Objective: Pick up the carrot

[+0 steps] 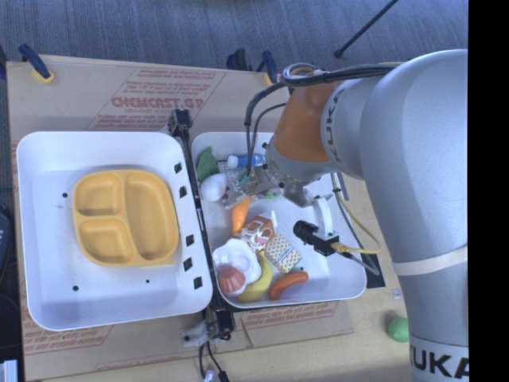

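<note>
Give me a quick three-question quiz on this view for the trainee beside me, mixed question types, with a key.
1. True or false: the carrot lies in the same bin as the yellow divided plate.
2. Multiple choice: the gripper is over which bin? A) left bin B) right bin C) neither.
3. Fill the blank: the banana lies near the ____ edge of its bin, beside the sausage.

Key: 1 false, the carrot is in the right bin, just below the gripper. 2 B. 3 near (bottom of the view).
</note>
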Action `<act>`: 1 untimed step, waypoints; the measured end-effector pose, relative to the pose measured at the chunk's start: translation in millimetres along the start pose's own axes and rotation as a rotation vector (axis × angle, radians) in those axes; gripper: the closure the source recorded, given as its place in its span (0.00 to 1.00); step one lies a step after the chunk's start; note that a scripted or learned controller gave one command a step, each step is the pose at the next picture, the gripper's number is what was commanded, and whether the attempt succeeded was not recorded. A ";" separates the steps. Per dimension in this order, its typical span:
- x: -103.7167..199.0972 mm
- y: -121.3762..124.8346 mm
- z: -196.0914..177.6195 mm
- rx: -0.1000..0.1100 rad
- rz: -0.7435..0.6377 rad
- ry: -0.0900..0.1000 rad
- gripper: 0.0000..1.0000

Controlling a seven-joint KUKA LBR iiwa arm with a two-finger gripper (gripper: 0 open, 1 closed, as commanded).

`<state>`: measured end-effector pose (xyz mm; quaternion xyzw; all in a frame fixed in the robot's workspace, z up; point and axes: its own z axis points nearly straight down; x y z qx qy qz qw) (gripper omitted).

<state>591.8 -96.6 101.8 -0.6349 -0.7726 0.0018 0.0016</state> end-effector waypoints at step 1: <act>23.1 -47.0 -123.1 -0.002 0.207 0.000 1.00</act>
